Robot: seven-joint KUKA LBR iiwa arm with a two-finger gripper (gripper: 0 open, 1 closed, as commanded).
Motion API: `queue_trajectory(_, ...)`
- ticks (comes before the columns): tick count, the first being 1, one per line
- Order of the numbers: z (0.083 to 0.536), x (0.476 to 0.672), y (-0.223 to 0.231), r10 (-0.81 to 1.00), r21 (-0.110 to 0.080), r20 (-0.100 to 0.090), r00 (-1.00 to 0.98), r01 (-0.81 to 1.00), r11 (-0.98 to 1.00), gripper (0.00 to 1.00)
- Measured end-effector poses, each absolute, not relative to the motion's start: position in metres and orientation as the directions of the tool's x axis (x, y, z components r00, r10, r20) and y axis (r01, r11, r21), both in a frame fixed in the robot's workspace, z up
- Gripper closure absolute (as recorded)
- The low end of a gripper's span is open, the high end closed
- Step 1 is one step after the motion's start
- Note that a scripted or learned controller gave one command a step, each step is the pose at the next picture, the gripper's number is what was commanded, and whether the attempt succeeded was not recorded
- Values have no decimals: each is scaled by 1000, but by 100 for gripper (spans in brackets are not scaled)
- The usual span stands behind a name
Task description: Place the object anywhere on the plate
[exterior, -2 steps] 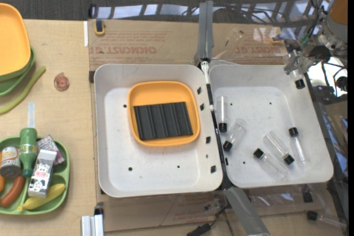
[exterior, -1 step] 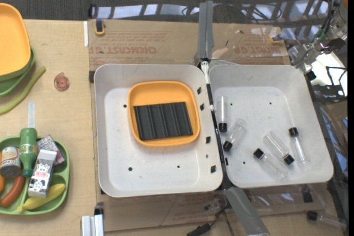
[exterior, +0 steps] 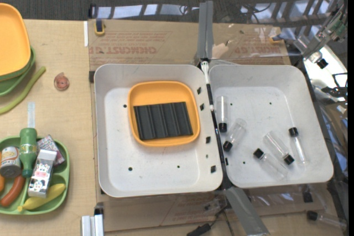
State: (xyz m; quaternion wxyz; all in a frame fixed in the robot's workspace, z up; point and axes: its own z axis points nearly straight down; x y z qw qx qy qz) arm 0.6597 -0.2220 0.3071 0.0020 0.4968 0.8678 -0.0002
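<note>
Whether the gripper is apart or together cannot be told. The rounded-square orange plate (exterior: 164,92), smooth plastic with a black ribbed mat (exterior: 164,121) on it, sits in the left bin (exterior: 110,135), while the clear tube-shaped vials (exterior: 221,110) with black caps lie scattered in the right bin (exterior: 260,85) (one beside the divider, the others nearer the front), well apart from the plate. On the worktop (exterior: 66,119) to the left stand a green tray of toy food (exterior: 58,188) and a small pink disc (exterior: 61,82).

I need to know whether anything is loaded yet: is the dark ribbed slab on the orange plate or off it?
On it: the dark ribbed slab lies flat inside the orange plate's rim.
</note>
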Motion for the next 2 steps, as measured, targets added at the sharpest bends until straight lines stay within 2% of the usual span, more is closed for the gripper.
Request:
queue_trajectory(1,398,660,-222,748,1,-3,-664,748,664,100)
queue_trajectory(2,442,655,-222,564,1,-5,-826,564,826,100)
